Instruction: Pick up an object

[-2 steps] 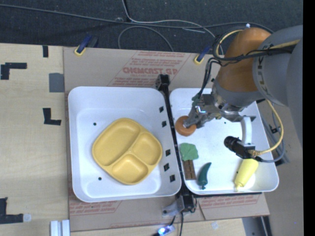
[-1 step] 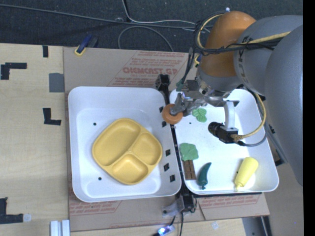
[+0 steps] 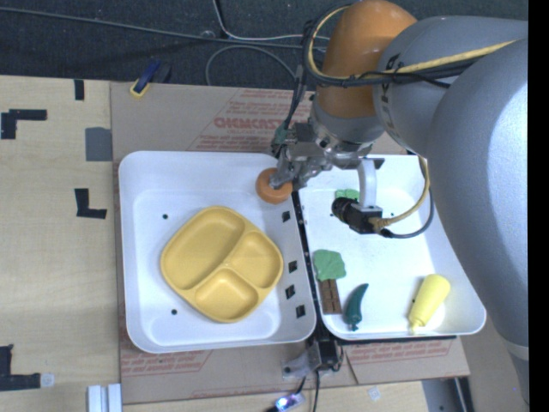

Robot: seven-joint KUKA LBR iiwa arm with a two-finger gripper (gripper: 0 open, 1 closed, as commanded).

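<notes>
A small round orange object (image 3: 274,188) lies at the back right corner of the left bin (image 3: 141,230), close to the divider. My gripper (image 3: 294,166) hangs directly over it, at its upper right edge, and its lower end seems to meet the object. A yellow divided plate (image 3: 221,263) fills the middle of the left bin. In the right bin (image 3: 446,256) lie a green leafy piece (image 3: 328,264), a brown stick (image 3: 331,295), a teal pepper (image 3: 354,305) and a yellow object (image 3: 428,300).
The grey arm and its orange band (image 3: 360,50) cover the back of the right bin. A black part on a cable (image 3: 360,216) hangs over that bin beside a dark green item (image 3: 346,196). Cardboard (image 3: 223,118) lies under both bins.
</notes>
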